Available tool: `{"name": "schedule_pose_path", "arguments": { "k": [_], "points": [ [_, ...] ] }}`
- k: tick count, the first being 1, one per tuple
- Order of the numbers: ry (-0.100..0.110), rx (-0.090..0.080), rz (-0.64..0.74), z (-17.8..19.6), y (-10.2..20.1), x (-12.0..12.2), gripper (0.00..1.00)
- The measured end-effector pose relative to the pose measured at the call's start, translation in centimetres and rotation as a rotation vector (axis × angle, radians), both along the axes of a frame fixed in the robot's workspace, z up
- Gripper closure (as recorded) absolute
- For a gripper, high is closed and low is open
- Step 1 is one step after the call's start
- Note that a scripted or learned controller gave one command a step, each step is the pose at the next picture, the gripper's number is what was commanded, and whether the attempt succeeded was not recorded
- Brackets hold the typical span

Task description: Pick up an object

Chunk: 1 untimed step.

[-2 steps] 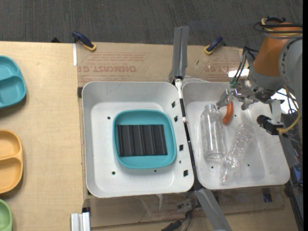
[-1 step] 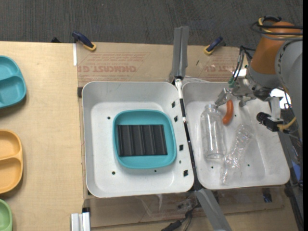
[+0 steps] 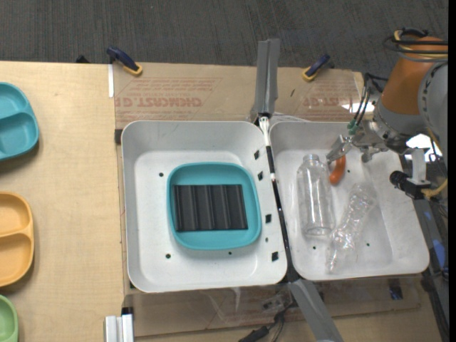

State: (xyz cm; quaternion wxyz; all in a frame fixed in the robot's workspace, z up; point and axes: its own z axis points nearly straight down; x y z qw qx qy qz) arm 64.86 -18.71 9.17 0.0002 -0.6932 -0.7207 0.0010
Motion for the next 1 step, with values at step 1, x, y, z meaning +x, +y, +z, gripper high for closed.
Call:
{"name": "schedule_pose_path", "arguments": {
  "k": [1],
  "points": [
    [0.000,-0.001,0.002,0.93,0.01,0.03,1.00]
  ]
}}
